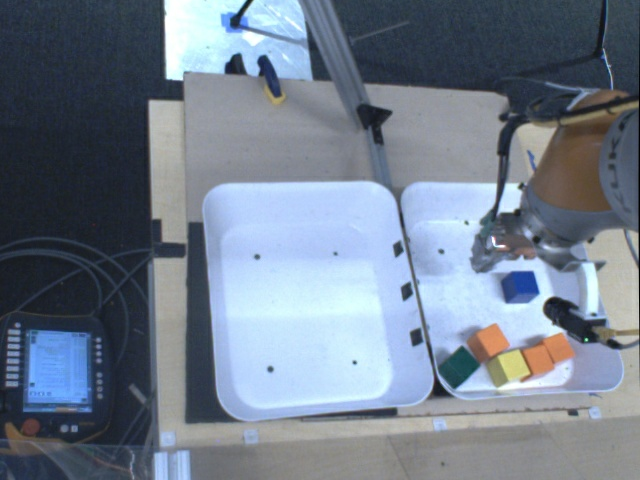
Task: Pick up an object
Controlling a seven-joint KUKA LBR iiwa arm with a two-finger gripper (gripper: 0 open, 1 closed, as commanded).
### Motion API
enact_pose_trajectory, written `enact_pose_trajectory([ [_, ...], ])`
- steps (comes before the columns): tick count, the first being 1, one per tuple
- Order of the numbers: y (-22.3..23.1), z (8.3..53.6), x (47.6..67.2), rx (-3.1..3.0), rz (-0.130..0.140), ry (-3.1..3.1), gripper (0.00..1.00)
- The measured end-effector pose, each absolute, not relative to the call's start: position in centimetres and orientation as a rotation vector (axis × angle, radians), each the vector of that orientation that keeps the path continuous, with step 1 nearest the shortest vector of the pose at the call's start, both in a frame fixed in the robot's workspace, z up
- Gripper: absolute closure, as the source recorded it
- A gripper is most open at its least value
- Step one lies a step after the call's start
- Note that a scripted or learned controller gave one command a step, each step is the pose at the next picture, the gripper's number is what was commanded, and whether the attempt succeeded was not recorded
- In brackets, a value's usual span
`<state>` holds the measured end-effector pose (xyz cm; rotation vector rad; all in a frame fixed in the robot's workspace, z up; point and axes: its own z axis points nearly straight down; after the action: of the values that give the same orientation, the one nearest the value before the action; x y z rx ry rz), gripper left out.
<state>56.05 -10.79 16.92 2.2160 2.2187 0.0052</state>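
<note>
In the right bin (450,213), a blue cube (520,286) lies near the middle. Along the bin's front edge sit a dark green block (458,366), an orange block (488,341), a yellow block (508,367) and two more orange blocks (537,358) (558,348). My gripper (490,250) hangs over the right bin just left of and behind the blue cube, with nothing visible between its fingers. Whether the fingers are apart is too small to tell.
The left bin (300,298) lies beside the right one, with a shared divider between them. A grey pole (340,58) slants across the back of the bench. A teach pendant (55,373) and cables lie on the floor to the left.
</note>
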Motion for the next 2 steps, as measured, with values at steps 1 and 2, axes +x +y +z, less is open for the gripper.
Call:
enact_pose_trajectory([
  [1, -10.7, 23.3, 56.0, 2.211, 0.008, 2.221, 1.00],
  [2, -10.7, 27.9, 56.2, 2.212, 0.006, 2.222, 1.00],
])
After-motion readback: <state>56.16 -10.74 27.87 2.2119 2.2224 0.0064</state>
